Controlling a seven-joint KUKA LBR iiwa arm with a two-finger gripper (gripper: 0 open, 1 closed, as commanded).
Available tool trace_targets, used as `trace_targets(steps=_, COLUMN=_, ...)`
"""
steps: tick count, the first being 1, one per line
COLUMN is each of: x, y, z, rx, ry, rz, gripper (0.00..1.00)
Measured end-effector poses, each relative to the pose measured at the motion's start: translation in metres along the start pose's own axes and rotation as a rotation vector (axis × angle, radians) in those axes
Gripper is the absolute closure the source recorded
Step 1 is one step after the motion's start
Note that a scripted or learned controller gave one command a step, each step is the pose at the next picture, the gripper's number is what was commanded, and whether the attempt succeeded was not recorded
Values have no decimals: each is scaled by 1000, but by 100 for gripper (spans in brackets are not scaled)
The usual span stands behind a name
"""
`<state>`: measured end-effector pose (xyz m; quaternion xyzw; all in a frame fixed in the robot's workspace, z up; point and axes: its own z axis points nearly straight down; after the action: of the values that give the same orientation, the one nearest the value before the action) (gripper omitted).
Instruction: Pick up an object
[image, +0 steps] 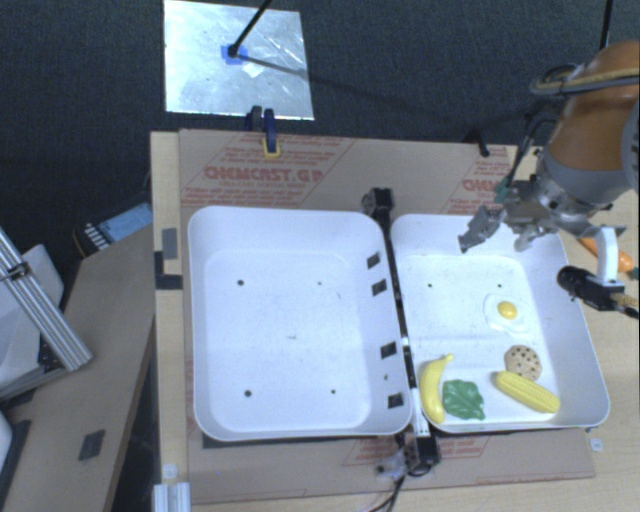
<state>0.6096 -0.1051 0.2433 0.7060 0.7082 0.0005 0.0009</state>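
The right bin (575, 330) holds several toy foods near its front. A fried egg (506, 311) lies toward the right wall, with a cookie (521, 361) just in front of it. A yellow corn cob (527, 393) rests at the front right corner. A banana (433, 388) lies by the left wall, beside a green leafy piece (463, 399). My gripper (498, 237) hangs over the bin's back edge, above and behind the egg, open with nothing between its fingers.
The left bin (205, 300) sits alongside, joined to the right bin by a black divider strip (392, 310). A foil sheet (238, 60) and a blue-yellow clamp (266, 130) lie behind the bins. An aluminium rail (40, 310) stands at far left.
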Motion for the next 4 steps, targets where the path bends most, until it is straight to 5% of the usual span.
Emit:
trace_targets(steps=1, x=79, y=-44, z=-174, rx=-16, ry=3, rz=-10, gripper=0)
trace_targets(steps=2, x=125, y=-97, z=-283, rx=-11, ry=3, rz=-7, gripper=0)
trace_targets(steps=3, x=134, y=-115, z=-293, rx=-3, ry=1, rz=-2, gripper=0)
trace_targets(steps=4, x=134, y=-114, z=-304, rx=-5, ry=1, rz=-6, gripper=100)
